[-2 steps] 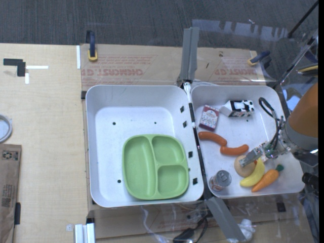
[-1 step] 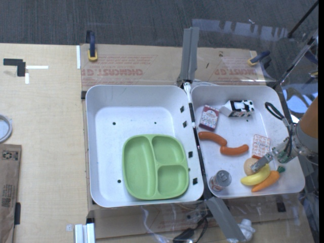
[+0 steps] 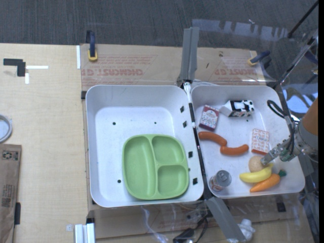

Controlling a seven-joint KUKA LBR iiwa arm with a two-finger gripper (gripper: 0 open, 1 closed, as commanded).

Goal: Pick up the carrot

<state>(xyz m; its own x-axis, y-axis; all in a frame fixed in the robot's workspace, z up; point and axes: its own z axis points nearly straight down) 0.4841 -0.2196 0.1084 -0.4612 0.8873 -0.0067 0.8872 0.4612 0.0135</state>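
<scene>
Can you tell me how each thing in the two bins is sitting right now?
carrot: lying flat, right bin's front edge, under the banana
banana: lying flat
green plate: right way up, left bin
can: upright
sausages: lying flat
gripper: low, just above the banana

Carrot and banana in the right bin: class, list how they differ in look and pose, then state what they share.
The carrot is orange with a green stalk end; the banana is yellow. The carrot is straight and tapered; the banana curves. The carrot lies nearest the bin's front wall; the banana lies just behind it, against a tan ball. Both lie flat, side by side, in the right bin.
</scene>
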